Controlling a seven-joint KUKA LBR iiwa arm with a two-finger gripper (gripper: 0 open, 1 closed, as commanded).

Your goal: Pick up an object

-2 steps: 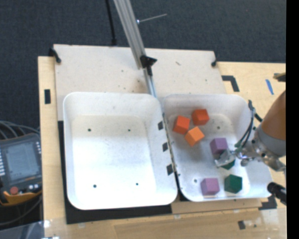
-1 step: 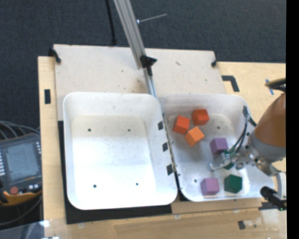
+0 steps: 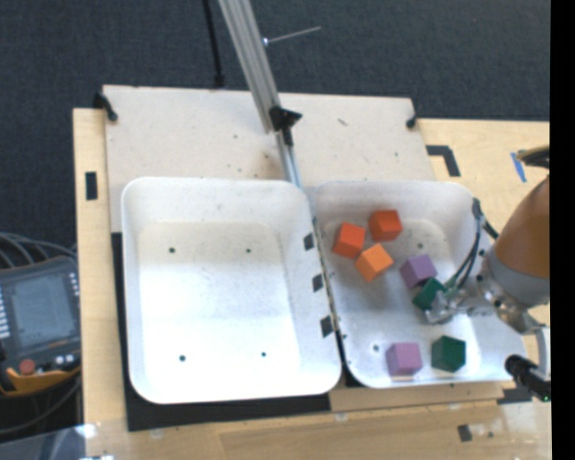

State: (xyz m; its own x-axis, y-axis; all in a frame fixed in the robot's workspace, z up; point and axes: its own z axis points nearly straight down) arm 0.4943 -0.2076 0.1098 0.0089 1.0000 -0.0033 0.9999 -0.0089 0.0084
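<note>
Arm reaches into right bin (image 3: 460, 199). Jaws (image 3: 439, 307) down at a green block (image 3: 427, 294) beside a purple block (image 3: 419, 269). Jaw state: cannot tell.

bins (image 3: 220, 195): white glossy plastic, speckled | blocks (image 3: 402, 357) beside gripper (image 3: 439, 307): matt | bench (image 3: 91, 257): pale wood | mast (image 3: 244, 36): brushed metal

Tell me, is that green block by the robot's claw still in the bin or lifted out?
In the bin, as far as the view shows. The green block sits against the right bin's floor beside the gripper; whether it is gripped, cannot tell.

Orange, purple, green blocks (image 3: 375, 261); white bins (image 3: 220, 195)
</note>
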